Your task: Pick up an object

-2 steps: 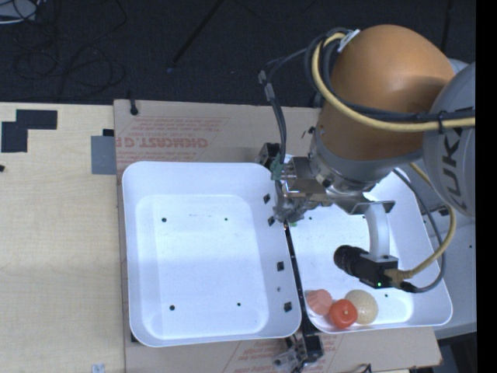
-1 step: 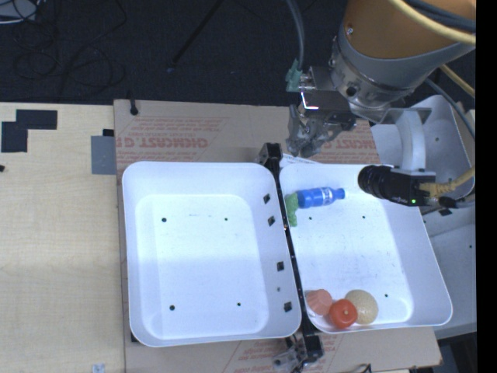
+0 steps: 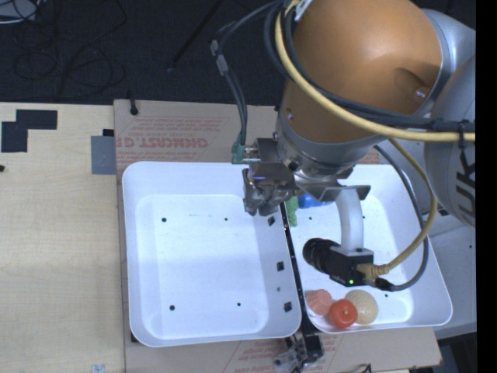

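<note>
Red ball (image 3: 342, 313) in right bin (image 3: 431, 301)

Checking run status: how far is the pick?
Done: the arm has reached over the right bin, near the divider. In hand: nothing visibly held; the arm's bulk hides most of the pincer. Left: the whole pick. A red ball, a pale ball and a pinkish item lie in the bin's near corner, apart from the pincer.
</note>
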You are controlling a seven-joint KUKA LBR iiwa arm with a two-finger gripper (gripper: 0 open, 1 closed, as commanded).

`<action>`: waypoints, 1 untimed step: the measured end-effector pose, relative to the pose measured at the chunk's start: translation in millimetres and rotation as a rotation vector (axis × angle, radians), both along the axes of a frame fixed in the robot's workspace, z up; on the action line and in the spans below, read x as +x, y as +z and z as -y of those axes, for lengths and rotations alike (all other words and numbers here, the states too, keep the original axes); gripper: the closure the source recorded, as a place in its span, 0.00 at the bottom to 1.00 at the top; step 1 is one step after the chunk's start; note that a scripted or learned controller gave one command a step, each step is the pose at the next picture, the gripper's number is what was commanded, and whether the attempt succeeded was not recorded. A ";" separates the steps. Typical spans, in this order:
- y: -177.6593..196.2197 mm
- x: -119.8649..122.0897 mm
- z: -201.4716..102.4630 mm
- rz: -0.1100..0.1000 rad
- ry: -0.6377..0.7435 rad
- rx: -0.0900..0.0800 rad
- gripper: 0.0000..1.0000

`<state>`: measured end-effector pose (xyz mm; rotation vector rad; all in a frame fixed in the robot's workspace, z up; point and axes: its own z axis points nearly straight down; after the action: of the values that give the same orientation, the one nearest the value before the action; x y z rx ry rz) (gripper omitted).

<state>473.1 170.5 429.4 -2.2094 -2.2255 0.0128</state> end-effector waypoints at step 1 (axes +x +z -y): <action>-3.1 2.9 70.0 0.005 -0.013 -0.001 1.00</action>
<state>476.0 100.5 426.3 -2.2265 -2.2144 0.0074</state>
